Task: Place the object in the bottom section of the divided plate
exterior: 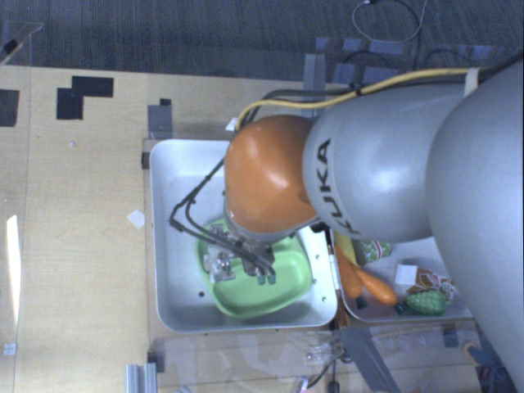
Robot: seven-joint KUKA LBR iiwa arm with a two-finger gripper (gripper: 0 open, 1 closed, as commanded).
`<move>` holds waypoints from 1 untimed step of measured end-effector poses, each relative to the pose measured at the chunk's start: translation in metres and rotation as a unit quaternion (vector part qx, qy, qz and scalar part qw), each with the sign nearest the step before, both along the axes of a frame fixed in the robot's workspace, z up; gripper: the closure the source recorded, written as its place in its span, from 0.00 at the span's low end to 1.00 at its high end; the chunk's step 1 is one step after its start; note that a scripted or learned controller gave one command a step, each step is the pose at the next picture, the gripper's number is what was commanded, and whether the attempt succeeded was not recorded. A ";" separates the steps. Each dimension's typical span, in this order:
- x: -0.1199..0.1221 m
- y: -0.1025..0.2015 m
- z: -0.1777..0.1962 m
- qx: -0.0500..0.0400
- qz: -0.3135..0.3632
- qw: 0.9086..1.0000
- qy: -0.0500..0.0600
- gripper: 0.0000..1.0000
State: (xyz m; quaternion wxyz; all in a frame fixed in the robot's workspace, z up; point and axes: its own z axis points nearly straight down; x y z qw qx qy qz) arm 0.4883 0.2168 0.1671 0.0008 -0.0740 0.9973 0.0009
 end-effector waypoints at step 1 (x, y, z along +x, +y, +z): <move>0.000 0.000 0.000 0.000 0.000 1.000 0.000 0.00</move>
